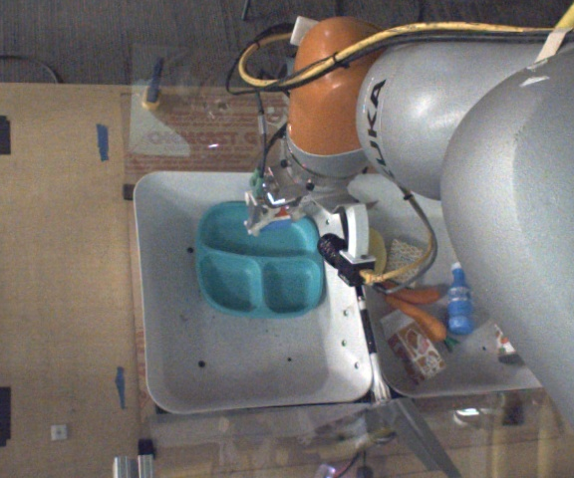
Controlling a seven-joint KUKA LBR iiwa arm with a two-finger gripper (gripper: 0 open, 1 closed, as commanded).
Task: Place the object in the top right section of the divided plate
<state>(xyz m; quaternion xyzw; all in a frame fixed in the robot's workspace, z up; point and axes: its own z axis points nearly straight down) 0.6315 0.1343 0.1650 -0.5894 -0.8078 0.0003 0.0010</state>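
A teal divided plate [257,267] lies in the left white bin [167,297], with one large section at the top and two smaller ones below. My gripper [263,211] hangs over the plate's upper right part, just above its large section. The grey arm with its orange band reaches in from the right and covers the plate's top right corner. I cannot make out any object between the fingers.
The right bin [471,371] holds two orange carrots [419,312], a blue bottle [458,302], a brown printed packet [415,352] and a yellow thing [403,257] near its left wall. The rim between the bins runs close by the plate's right edge.
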